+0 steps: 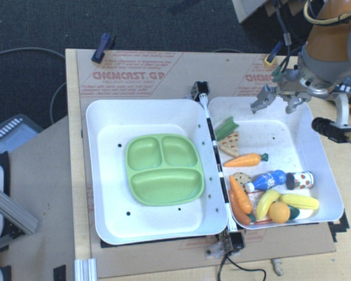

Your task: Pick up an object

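My gripper point(278, 103) hangs over the far rim of the right bin point(327, 168), its two fingers spread open with nothing between them. Below it in that bin lie a green wedge point(226, 126), a tan cracker point(229, 143) and a carrot point(245, 160). Toward the near end sit a blue and white bottle point(268, 180), a small red and white jar point(299, 181), a second carrot point(240, 196), a banana point(265, 202), an orange point(279, 212) and a corn cob point(299, 201). All of them rest well short of the fingers.
The left bin point(105, 157) holds a green divided plate point(164, 169). A black clamp point(199, 89) joins the bins at the far end. A blue clip point(102, 47) sits on the cardboard sheet point(140, 72) at the back left.
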{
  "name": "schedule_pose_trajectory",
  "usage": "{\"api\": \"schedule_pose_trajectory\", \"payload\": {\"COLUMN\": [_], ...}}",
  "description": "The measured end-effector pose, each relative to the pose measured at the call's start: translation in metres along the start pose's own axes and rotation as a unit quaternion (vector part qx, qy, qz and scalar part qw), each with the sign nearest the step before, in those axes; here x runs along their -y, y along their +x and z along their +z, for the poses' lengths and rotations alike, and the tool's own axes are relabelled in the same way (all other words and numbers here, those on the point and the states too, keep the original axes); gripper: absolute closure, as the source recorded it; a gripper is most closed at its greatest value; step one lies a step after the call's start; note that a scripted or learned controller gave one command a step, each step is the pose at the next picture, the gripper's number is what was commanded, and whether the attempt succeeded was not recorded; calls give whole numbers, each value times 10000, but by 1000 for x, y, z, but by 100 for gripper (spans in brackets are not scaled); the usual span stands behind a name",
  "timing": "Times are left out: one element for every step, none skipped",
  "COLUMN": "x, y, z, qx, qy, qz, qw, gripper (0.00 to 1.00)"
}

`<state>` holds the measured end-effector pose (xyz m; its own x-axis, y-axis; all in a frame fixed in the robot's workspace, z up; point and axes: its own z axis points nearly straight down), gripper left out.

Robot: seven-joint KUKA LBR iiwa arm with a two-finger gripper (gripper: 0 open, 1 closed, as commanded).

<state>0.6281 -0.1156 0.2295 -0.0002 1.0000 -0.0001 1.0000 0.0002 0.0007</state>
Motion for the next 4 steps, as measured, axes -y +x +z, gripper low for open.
{"api": "schedule_pose_trajectory", "payload": {"x": [51,77,79,15], "y": [-3,16,16,105], "z": [79,142,135,44], "qx": [-2,4,2,-9], "qy": [11,-39,-8,-9], "qz": [6,-3,6,-9], "qw": [10000,10000,10000,10000], "gripper": [0,0,100,100]}}
